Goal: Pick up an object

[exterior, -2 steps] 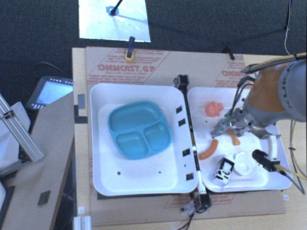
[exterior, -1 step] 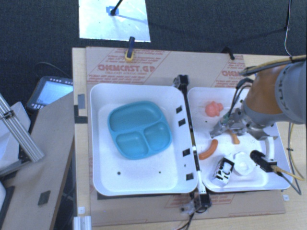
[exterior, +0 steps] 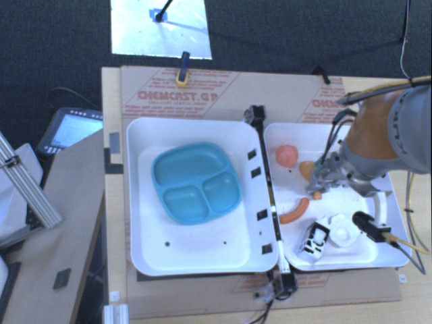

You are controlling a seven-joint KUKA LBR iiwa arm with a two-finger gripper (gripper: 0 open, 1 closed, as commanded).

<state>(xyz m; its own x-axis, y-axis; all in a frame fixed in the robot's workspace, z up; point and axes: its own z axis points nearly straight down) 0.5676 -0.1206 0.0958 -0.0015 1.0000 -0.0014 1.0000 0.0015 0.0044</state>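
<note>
The gripper [exterior: 316, 186] stood low in the right bin [exterior: 297, 133], near its centre, at the end of the grey arm [exterior: 388, 137], which came in from 3 o'clock. Seen from above, its tip was a tangle of dark metal, and whether it was open or closed could not be told. Nothing could be seen held in it. A small orange piece [exterior: 307, 169] lay just beside it at 11 o'clock, partly covered by it; contact could not be made out. An orange-red sausage [exterior: 294, 211] lay close by at 7 o'clock, tilted and apart from the tip. A pink ball [exterior: 287, 155] sat farther off at 10 o'clock. Toward 6 o'clock a black-and-white item [exterior: 313, 239] lay near the bin's front wall, with a white cup-like thing [exterior: 342, 231] just beside it at 3 o'clock.

The left bin [exterior: 145, 235] held a blue divided tray [exterior: 196, 181] around its middle. Both bins rested on a cardboard sheet [exterior: 223, 90] with red print, a yellow clamp [exterior: 182, 78] at its 12 o'clock edge. Beyond it, dark carpet [exterior: 54, 32] bore a shiny square plate [exterior: 158, 19]. At 9 o'clock lay a screen device [exterior: 67, 133] and a ribbed aluminium bar [exterior: 27, 187].
</note>
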